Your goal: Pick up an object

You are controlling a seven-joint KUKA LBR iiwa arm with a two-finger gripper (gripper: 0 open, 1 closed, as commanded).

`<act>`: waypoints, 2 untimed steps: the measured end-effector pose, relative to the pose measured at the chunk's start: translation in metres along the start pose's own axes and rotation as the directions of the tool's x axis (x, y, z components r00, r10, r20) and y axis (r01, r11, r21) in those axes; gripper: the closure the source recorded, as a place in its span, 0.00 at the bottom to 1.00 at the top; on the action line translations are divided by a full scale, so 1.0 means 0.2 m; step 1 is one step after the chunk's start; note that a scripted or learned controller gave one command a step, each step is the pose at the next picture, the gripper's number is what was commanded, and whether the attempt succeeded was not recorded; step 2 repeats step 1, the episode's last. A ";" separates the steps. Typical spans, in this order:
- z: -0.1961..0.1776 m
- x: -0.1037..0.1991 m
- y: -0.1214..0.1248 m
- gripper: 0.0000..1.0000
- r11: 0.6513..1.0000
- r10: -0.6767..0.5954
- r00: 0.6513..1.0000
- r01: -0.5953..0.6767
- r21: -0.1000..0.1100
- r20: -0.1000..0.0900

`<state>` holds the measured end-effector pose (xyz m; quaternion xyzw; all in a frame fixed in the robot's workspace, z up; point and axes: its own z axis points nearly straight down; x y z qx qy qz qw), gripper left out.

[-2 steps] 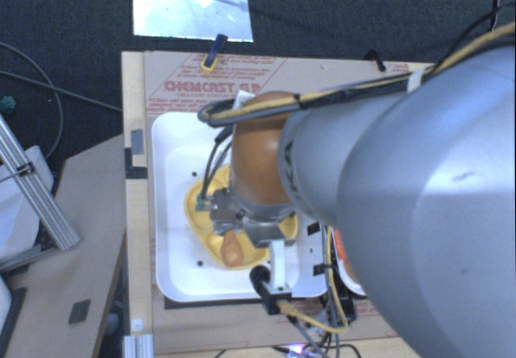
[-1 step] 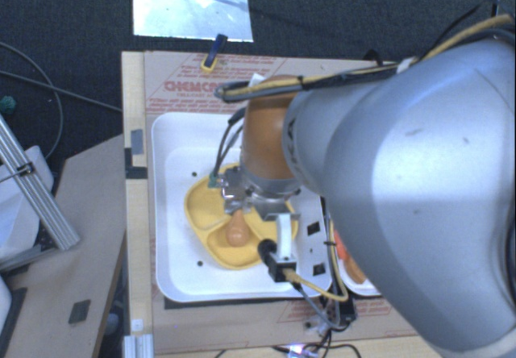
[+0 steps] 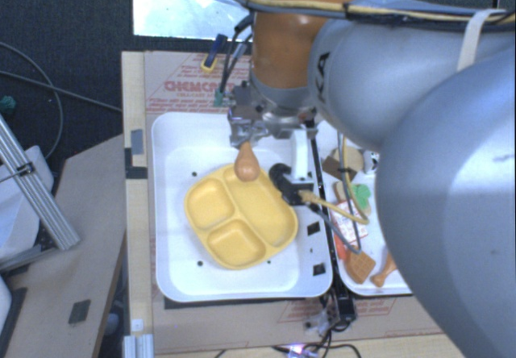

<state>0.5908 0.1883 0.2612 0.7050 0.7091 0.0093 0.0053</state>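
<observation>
Where visible, gripper [image 3: 246,139] above tan pear-shaped piece [image 3: 246,164].

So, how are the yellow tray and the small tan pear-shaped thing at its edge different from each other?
The yellow tray is wide and flat, with three compartments; the pear-shaped thing is small, rounded and in one piece. The tray is bright yellow, while the pear-shaped thing is a duller tan-orange. The tray lies flat on the floor of the left bin; the pear-shaped thing stands narrow end up at the tray's far edge, just under the hand. Both are in the left bin.
</observation>
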 end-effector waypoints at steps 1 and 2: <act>0.36 -0.21 0.06 1.00 1.000 0.009 1.000 -0.009 0.024 0.008; 0.36 -0.21 0.06 1.00 1.000 0.009 1.000 -0.009 0.024 0.008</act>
